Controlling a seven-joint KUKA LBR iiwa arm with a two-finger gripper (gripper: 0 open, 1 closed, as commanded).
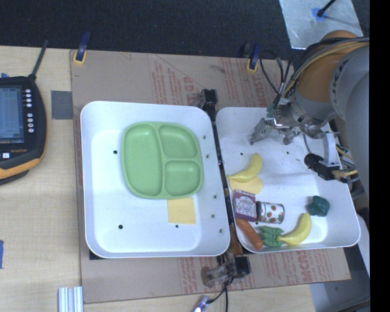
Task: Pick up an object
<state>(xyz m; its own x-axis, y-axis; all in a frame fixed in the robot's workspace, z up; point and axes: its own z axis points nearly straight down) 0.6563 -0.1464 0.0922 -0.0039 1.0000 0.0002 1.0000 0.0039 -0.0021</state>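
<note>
The two-finger gripper [271, 130] hovers over the shallow white right-hand bin [338, 238], jaws spread, empty. Risk: descending here closes on bare floor, missing the curved yellow banana [248, 169].

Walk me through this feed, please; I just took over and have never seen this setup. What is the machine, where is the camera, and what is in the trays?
The picture comes from one fixed camera above the bench, looking down at a slant. The grey shape with the orange band at the right is a robot arm reaching in. Its hand hangs over the top of the right bin, with nothing between its fingers.

Two white bins sit side by side. The left bin holds a green divided plate and a yellow square. The right bin holds the toys to be picked: a banana near the middle, a second banana at the bottom, a small can, a red packet, a dark green piece, and a carrot.

The device at the far left is a control pad.
</note>
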